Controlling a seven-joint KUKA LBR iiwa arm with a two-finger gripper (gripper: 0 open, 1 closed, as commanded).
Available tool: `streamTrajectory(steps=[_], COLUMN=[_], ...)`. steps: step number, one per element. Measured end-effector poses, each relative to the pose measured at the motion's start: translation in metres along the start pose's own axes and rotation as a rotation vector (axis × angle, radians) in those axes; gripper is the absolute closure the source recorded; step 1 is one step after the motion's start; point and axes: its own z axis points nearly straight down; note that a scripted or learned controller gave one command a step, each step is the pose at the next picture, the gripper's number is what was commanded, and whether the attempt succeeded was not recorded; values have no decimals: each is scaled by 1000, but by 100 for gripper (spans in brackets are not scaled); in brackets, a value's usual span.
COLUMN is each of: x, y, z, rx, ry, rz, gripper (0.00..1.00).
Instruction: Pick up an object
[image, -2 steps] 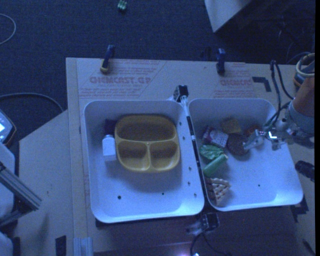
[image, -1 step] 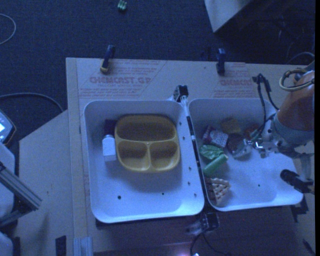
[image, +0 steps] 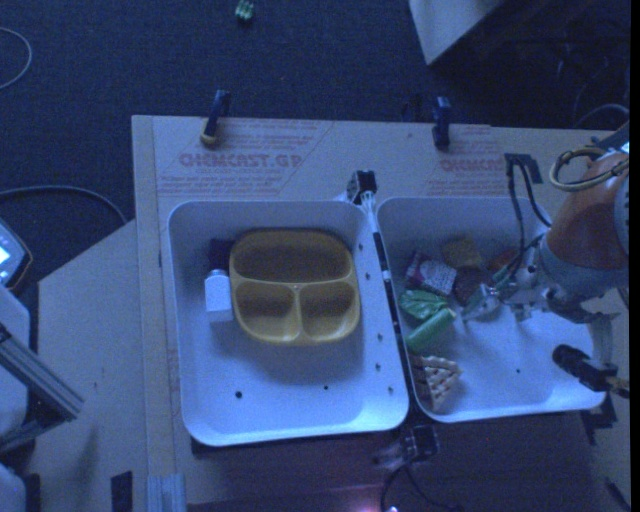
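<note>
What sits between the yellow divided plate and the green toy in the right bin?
In the camera view, the two bins' adjoining white walls lie between the yellow divided plate and the green toy; no loose item sits there.

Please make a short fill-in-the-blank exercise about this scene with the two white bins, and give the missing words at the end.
1. The yellow divided plate lies in the ____ bin.
2. The small white bottle stands at the plate's ____ side.
3. The gripper is over the ____ bin, near the green toy.
4. The plate has ____ compartments.

Missing words: left; left; right; three
</note>
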Motion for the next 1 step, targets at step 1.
streamTrajectory(steps=[1], x=[-1], y=[1], z=[-12], rx=[-5], ry=[-2], rz=[2], gripper=[100])
